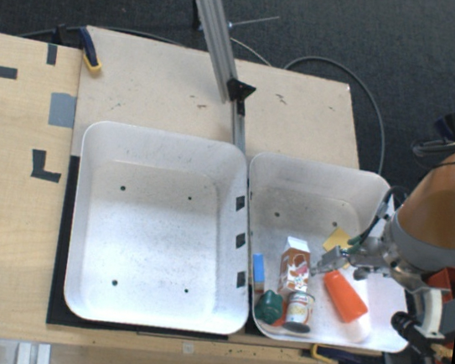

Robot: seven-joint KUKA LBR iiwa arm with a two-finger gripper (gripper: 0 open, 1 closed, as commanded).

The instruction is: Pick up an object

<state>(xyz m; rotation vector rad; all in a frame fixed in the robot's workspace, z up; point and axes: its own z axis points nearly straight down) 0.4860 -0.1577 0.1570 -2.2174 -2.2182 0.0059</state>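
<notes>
Orange bottle (344, 295) just below end effector (336, 258)

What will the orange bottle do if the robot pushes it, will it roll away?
The orange bottle lies on its side in the right bin and looks round, so it would probably roll sideways if nudged. Its smooth plastic may slip between fingers. The bin's wall is close behind it, so it likely wouldn't go far. The gripper is just above it.

The gripper (336, 257) hovers over the right bin (311, 189) beside an orange bottle (345, 295).
</notes>
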